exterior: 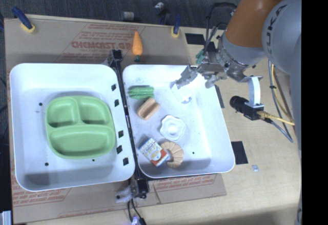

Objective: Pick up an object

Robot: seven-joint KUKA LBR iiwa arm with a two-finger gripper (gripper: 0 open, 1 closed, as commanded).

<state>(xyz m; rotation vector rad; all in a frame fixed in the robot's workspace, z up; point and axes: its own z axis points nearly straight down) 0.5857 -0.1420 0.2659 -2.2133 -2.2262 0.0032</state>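
1. A blue clamp [23, 19] sits at the far left back corner of the cardboard sheet [77, 42] under both bins.
2. The left bin [20, 116] holds a green divided plate [79, 126], lying flat near its middle.
3. An orange carrot [137, 43] lies on the cardboard behind the bins, outside both and near the line where they meet. A second blue clamp [176, 25] sits a little to its right.
4. The things to pick lie in the right bin [218, 142], mostly in its left half. A green pickle [140, 90] is at the back, with a hot dog [148, 109] just in front of it.
5. Near the front wall, a small printed carton [152, 150] is crowded against a croissant [176, 153]. A fried egg [172, 128] lies just behind them, apart from the hot dog.
6. The gripper [184, 81] hangs over the back of the right bin, right of the green pickle and behind the fried egg, above bare bin floor. Nothing can be seen in its grasp, and I cannot tell whether it is open or closed.
7. The arm [251, 14] reaches in over the bin's back right corner.
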